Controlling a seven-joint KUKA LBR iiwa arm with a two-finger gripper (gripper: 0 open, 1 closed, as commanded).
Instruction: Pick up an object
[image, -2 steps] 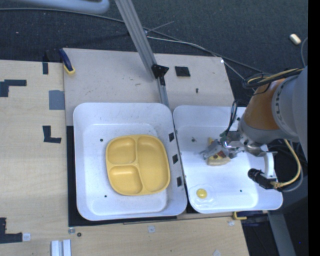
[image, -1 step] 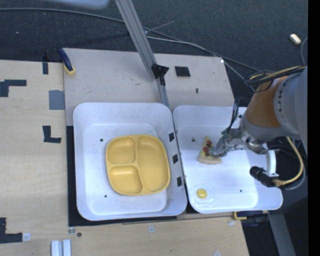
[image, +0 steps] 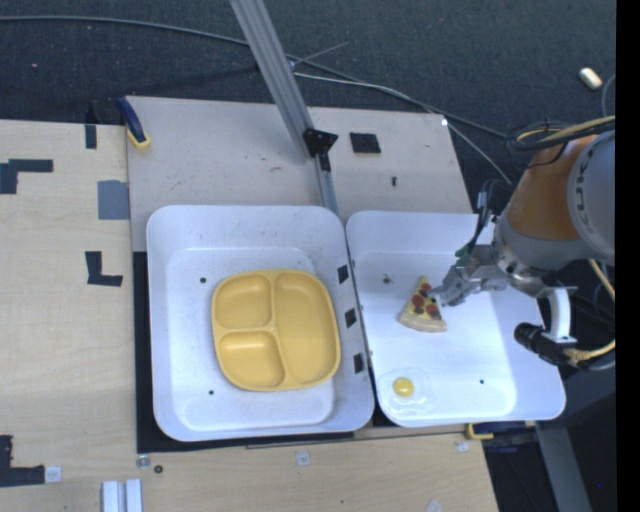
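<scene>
Over at three o'clock, the claw hangs low inside the right bin, right beside the pizza slice, and whether it is wide or narrow I cannot tell from up here. Nothing looks lifted yet, so by my reading the pick is only at the approach: closing and raising remain. The slice is a small flat wedge with red dots, a fried egg toy lies at six o'clock of it, and a glossy yellow sectioned plate fills the smooth white left bin.
</scene>
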